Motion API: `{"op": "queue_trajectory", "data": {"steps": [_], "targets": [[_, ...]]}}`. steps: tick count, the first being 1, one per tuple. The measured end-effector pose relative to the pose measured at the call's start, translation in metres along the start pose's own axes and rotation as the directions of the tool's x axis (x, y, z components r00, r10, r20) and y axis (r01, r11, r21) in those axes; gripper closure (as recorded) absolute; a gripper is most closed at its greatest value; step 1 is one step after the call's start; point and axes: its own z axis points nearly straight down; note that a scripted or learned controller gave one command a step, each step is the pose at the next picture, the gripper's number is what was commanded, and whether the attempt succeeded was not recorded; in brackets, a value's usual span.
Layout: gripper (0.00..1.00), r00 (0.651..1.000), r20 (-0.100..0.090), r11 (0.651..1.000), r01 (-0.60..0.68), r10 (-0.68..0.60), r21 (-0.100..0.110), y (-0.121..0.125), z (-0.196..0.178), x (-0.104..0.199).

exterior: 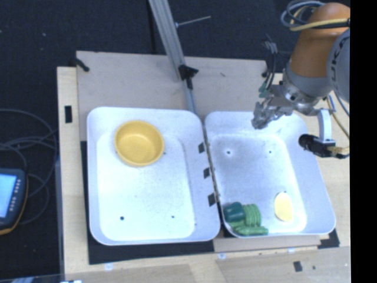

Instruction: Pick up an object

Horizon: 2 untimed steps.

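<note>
A yellow bowl [139, 142] sits in the upper left part of the left bin [147, 223]. In the right bin [247, 158] a green ridged object [244, 217] lies at the near edge, with a small pale yellow oval object [284, 206] to its right. My gripper [261, 121] hangs over the far edge of the right bin, well away from both of those objects. Nothing shows between its fingers.
A slanted metal pole [168, 31] rises behind the bins, ending near their shared far corner. The divider between the two bins [207, 173] carries small black clips. A handheld screen [9, 196] lies off the bench at left.
</note>
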Motion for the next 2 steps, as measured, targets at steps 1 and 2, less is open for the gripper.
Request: {"op": "queue_trajectory", "data": {"steps": [1, 2], "targets": [[1.00, 1.000, 0.000, 1.000, 0.000, 0.000, 0.000, -0.004, 0.008, 0.047], [1.00, 1.000, -0.001, 1.000, 0.001, -0.001, -0.001, -0.014, 0.003, 0.098]]}}
